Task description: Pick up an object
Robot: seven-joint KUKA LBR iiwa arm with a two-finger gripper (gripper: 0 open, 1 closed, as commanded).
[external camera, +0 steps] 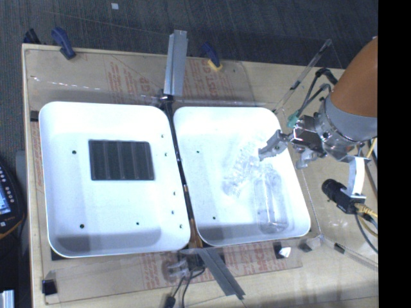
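Note:
My gripper (284,153) hangs over the right rim of the right bin (205,127), reaching in from the right. It is open, with nothing between its fingers. Just left of it, in the right bin, lies a crinkled clear plastic piece (240,165). A clear plastic bottle (270,201) lies lengthwise below the gripper, toward the bin's front right corner. Both are see-through and faint against the white floor. A dark grey ribbed rectangular block (121,160) lies flat in the middle of the left bin (58,120).
A grey metal bar (175,63) stands at the back between the bins, and another bracket (215,274) at the front. Blue clamps (63,42) hold the bench's back edge. Cables and a black connector (340,194) hang right of the right bin.

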